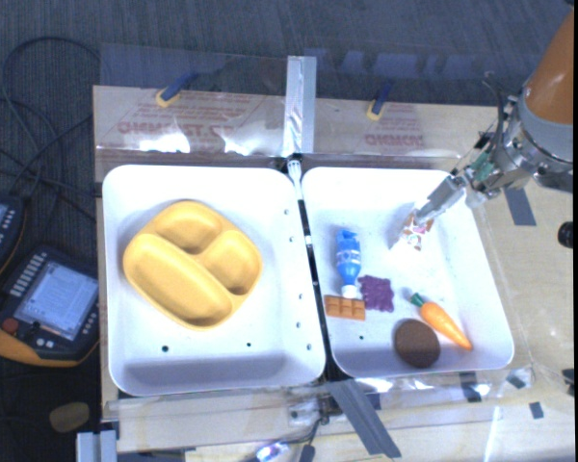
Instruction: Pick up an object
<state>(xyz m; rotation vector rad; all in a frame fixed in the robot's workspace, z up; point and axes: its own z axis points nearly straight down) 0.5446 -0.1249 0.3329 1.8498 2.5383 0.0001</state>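
the end effector (416, 227) hangs low over the right bin (482, 258), upper middle; i cannot tell whether it grips anything. the nearest thing, a blue bottle (347, 258), lies just to its left, long axis running up-down, with a carrot (441, 321) lower right.

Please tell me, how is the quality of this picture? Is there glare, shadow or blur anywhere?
Camera view: strong glare on the clear plastic sheet behind the bins and on the upper floor of the right bin; the yellow dish, the blue bottle and the toy carrot are sharp; the gripper is slightly soft; shadows are faint and short.
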